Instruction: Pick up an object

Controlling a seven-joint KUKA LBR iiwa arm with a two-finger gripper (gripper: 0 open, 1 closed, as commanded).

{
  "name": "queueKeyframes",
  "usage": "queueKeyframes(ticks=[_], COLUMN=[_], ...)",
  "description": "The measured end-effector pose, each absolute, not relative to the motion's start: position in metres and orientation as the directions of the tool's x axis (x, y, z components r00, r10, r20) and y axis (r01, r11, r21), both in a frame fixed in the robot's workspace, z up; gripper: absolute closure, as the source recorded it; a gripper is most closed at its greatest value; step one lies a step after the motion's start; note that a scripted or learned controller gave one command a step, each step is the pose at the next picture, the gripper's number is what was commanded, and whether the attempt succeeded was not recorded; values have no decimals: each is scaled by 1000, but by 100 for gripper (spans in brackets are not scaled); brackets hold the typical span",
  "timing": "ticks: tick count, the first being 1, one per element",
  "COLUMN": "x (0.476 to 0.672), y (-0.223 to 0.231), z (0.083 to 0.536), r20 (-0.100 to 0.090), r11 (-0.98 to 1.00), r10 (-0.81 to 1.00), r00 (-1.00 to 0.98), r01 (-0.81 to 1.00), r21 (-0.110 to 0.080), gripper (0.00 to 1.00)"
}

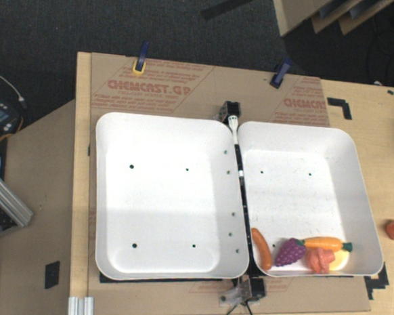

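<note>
right bin [296, 188] holds one carrot [325, 243], one grape bunch [289, 252], one orange sausage [261, 249].

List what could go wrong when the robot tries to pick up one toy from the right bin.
1. The toys, a sausage, grapes, a carrot and a red piece, lie bunched together, so a grab may catch two or nudge a neighbour.
2. They sit against the near wall of the right bin, which may block the tool's approach.

arm: pose cannot be told from the camera view | wrist: angle cannot be told | gripper: place and state cannot be told
</note>
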State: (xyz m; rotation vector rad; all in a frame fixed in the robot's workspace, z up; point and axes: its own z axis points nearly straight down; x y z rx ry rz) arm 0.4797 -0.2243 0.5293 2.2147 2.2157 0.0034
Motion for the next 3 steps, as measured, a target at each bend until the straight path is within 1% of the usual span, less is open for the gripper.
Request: queueKeyframes(ticks=[1,2,3], x=[480,479,479], y=[-224,-224,-224], z=[536,505,471], r20=[-4,1,1], r11=[1,0,0], r10=[1000,1000,1000], r00=[-1,0,0], r01=[1000,1000,1000], r21=[6,-3,-4], gripper=[100,100,100])
